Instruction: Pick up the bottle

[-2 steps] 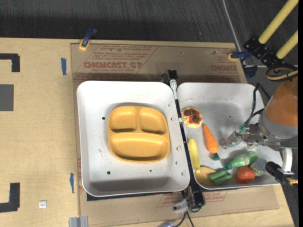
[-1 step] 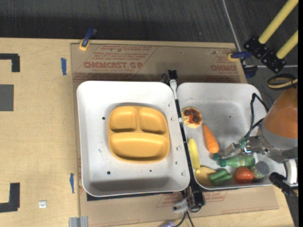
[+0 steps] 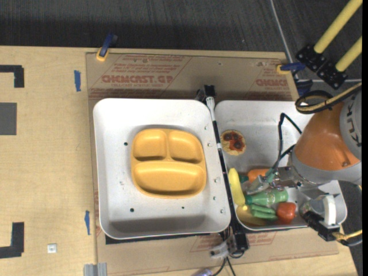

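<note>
Two shallow white bins side by side on the tabletop (image 3: pixel 46 154), over a sheet of brown cardboard (image 3: pixel 172 73). In the left bin (image 3: pixel 109 171), a yellow divided plate (image 3: pixel 169 161), three compartments, lying near the middle. In the right bin (image 3: pixel 259 119), a cluster of toy food crowded at the near end: a yellow banana (image 3: pixel 234 187) along the left wall, an orange piece (image 3: pixel 257 173) beside it, green pieces (image 3: pixel 265 206) lower down, a red tomato-like piece (image 3: pixel 286 212) at the right of the pile. Farther up, apart from the pile, a small round pizza-like piece (image 3: pixel 233 142). Reaching in from the right, the grey arm with its orange band (image 3: pixel 322 145), low over the right bin. Claw (image 3: pixel 269 181) down among the clutter, just above the green pieces; whether released or clenched, cannot tell, metal parts tangled with the objects. Bottle (image 3: pixel 253 190) apparently the clear, glinting thing between banana and claw, touching the pile; outline hard to make out
</note>
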